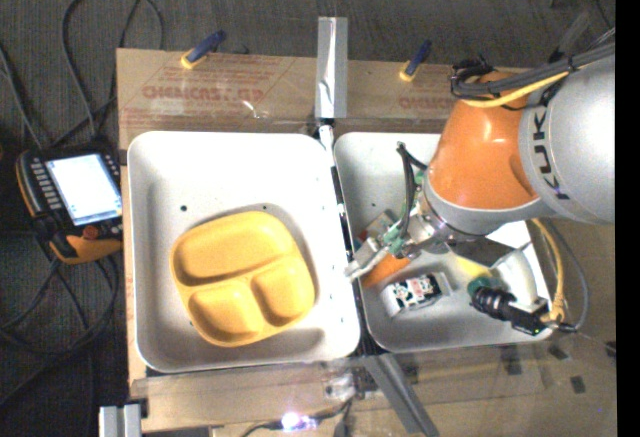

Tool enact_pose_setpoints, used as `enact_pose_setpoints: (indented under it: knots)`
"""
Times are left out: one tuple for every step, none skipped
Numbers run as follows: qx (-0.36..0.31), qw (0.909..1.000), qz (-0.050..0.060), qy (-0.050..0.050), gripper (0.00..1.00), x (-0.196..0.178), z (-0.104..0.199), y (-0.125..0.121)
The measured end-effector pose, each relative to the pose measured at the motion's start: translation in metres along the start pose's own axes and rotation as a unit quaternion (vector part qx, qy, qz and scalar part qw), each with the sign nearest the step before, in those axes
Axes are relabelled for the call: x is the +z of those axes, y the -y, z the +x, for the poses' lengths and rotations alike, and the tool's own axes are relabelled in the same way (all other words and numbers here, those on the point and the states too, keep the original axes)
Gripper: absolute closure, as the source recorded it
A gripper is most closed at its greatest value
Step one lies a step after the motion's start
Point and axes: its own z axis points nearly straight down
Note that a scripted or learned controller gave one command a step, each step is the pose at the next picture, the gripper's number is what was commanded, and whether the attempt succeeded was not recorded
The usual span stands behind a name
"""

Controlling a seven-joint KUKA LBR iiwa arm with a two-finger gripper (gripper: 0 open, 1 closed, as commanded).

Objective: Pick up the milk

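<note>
On the far left, on the dark floor, sits a hand controller [72,193] with a bright screen, but the words on it are too small to read. Next comes the bench, with a brown cardboard sheet [215,90] at its back. The sheet has faded red printing that I cannot read. Two blue and yellow clamps [203,47] grip its back edge. The left bin [145,225] is white and holds a yellow plate [245,275] with three sections. The plate lies flat near the front of the bin. A shiny metal post [331,65] stands at the back, between the two bins. The right bin [365,170] is white too. The gripper [368,257] is down low at the left side of this bin, close to the wall between the bins. I cannot tell if it is open or closed. A small orange thing [374,274] lies right under it. The milk carton [413,290] lies flat just to the right of the gripper, near the front wall, not touching it. Its label is black and white, but too small to read. The arm [580,140] comes in from the right, and the black letters "KU" show on its grey part.
</note>
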Motion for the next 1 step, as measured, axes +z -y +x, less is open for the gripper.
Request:
enact_pose_setpoints:
  knots:
    - [0.0,1.0,0.0,0.0,0.0,0.0,-0.0001,0.0001]
